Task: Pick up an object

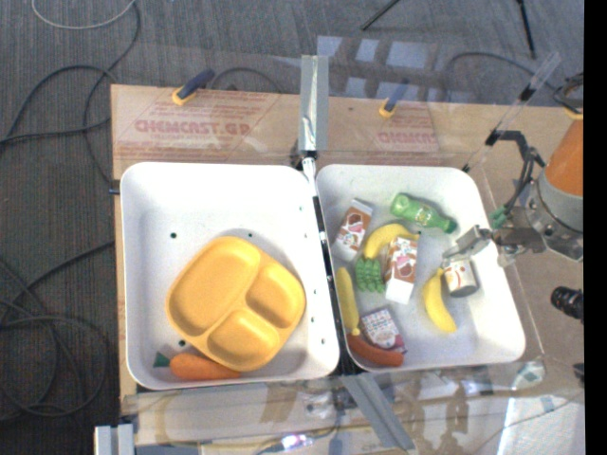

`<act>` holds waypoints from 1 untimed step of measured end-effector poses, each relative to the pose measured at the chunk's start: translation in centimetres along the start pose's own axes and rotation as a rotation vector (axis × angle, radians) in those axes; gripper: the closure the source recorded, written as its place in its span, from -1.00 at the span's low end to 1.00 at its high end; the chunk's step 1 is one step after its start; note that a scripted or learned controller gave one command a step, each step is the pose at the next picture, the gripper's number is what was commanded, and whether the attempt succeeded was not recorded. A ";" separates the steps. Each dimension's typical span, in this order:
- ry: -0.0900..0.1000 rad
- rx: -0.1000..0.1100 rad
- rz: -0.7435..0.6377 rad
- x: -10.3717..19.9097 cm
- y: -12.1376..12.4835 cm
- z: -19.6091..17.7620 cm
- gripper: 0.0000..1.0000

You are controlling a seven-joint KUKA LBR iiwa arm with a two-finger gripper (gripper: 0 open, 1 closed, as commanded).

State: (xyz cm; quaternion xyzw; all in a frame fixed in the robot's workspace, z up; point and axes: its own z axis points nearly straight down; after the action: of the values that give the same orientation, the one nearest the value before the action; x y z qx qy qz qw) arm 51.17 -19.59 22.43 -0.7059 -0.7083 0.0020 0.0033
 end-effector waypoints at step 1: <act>0.001 0.001 -0.006 2.8 -2.7 7.7 -1.00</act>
State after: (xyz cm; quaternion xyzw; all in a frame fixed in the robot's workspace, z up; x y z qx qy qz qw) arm 48.38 -16.80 14.78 -0.7038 -0.7104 0.0018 0.0040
